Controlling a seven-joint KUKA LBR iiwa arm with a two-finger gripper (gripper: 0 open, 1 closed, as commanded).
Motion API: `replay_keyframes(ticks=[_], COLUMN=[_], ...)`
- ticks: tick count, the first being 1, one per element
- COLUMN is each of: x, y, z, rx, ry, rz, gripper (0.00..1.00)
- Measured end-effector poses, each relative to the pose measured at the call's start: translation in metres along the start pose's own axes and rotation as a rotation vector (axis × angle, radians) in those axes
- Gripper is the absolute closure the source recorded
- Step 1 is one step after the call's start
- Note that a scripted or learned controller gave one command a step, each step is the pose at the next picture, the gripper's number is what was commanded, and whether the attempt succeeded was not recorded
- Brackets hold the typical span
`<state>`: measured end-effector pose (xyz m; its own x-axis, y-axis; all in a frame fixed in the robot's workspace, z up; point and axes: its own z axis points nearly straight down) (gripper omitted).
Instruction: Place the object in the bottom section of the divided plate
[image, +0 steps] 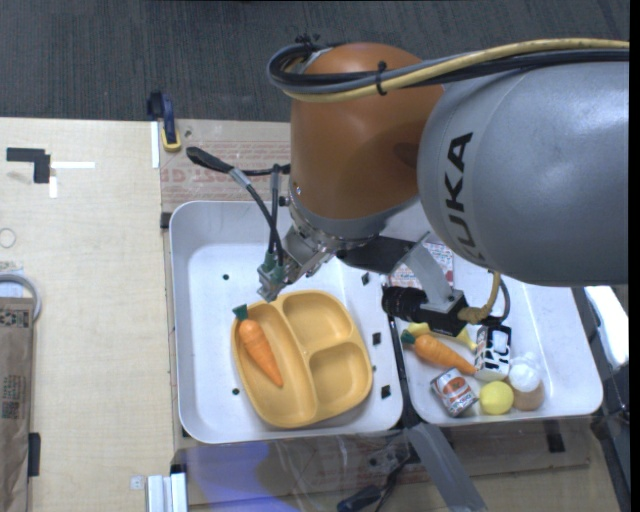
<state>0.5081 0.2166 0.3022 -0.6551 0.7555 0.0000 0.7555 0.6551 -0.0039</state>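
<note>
You see an orange toy carrot (260, 351) with a green top lying in the yellow divided plate's (330, 375) left section, its green end pointing far-left, long axis slanting near-right

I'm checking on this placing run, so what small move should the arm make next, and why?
Probably lift the gripper straight up and away. A carrot already lies in the left compartment of the yellow plate, and the gripper sits just above the plate's upper rim, apart from the carrot.
</note>
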Motion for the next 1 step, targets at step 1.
replay_keyframes(ticks=[1], x=[-0.0058], y=[-0.0440], z=[-0.0495], rx=[-0.002], ry=[-0.001], rz=[0.014], gripper=[1.00])
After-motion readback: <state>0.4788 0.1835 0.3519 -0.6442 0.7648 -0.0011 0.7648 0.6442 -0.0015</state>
